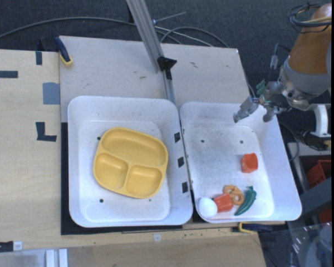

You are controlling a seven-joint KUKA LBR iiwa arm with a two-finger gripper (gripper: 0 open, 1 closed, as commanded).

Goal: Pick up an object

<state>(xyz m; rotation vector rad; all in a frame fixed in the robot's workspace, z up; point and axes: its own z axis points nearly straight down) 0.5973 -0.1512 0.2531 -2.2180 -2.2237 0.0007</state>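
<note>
A yellow three-compartment tray (131, 163) fills the left white bin (78, 149). In the speckled right white bin (278, 166): an orange-red block (249, 163), a white egg (207, 207), a red piece (223, 203), an orange pretzel (234, 193) and a dark green pepper (246, 201). The worktop (22, 121) is pale wood with grey tape marks.

I see my arm (309, 49) reaching in from the right, wrist bent, tool (257, 110) angled down-left with two fingers spread apart, gripping nothing.
</note>
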